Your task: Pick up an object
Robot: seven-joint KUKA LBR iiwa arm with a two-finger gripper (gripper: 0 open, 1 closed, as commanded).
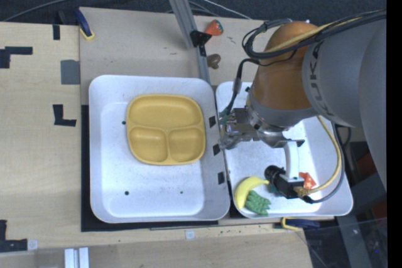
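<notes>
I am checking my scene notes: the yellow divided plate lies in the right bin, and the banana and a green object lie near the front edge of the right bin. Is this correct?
One detail is wrong. The camera view shows the yellow divided plate in the left bin, not the right bin. The banana and green object do lie near the right bin's front edge.

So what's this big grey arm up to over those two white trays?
The grey robot arm is reaching in over the right bin, apparently trying to pick something up. Its gripper sits low near that bin's left wall, and I can't see anything held in it. A yellow banana and a green toy lie at the bin's near edge. The left bin holds a yellow divided plate, untouched.
</notes>
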